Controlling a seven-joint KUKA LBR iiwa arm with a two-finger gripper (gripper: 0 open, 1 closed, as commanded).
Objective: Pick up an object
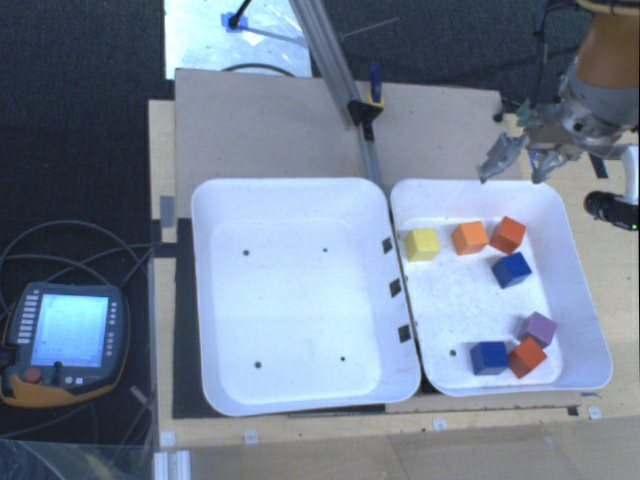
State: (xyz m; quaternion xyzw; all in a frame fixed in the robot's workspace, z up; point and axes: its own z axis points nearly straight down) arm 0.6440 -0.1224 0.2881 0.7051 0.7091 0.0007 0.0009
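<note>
- Camera view, slanted down on two shallow white bins, smooth moulded plastic with rounded corners, side by side on a pale board bench.
- Left bin: floor speckled, with four small dark dots.
- Right bin: holds seven small blocks, matte, sharp-edged cubes.
- Yellow cube at about 10 o'clock in the right bin, near the dividing rims.
- Light orange cube just beside it toward 3 o'clock; a deeper orange-red cube next along, tilted on the diagonal.
- Blue cube just below the orange-red one, toward 6 o'clock of it, close but whether touching I cannot tell.
- Purple cube at about 4 o'clock in the bin; a second orange-red cube just under it, and a second blue cube just beside that, toward 9 o'clock.
- Gripper: hangs over the far rim of the right bin at about 12 o'clock, grey metal fingers spread apart, nothing between them. Well apart from all the cubes.
- Arm: grey with an orange band, at 2 o'clock of the frame.
- Slanted metal pole with a black clamp, across the board toward 12 o'clock.
- Handheld pendant with a pale lit screen and orange base, on the dark floor at 8 o'clock, cables looped around it.
</note>
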